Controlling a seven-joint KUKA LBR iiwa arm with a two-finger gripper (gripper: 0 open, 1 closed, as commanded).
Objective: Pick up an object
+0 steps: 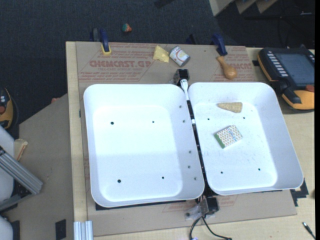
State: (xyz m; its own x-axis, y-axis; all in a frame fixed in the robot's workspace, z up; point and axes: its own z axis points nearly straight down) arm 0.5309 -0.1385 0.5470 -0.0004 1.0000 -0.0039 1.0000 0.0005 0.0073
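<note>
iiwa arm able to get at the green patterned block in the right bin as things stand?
Probably yes. The green patterned block lies flat mid-floor in the right bin, apart from the tan wedge and the walls, with nothing over it.

I see a black and orange handset [295,74] at the bench's right edge, cut off by the picture's side. The tiny ball [127,28] on the floor beyond the far edge is too small to name.
</note>
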